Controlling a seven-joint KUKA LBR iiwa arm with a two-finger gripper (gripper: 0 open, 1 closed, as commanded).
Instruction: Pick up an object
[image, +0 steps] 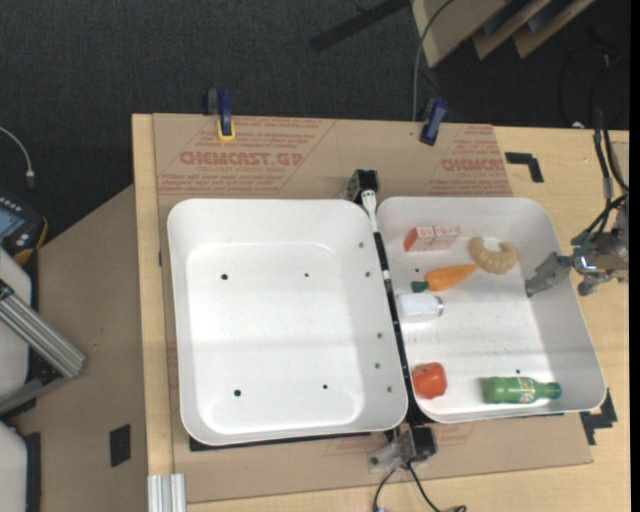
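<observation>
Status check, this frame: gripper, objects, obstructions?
Gripper at right bin's right edge, holding nothing. Croissant nearest, carrot beyond. Path clear.

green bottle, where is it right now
The green bottle lies on its side in the near right corner of the right bin, with the red tomato-like object to its left.
</observation>
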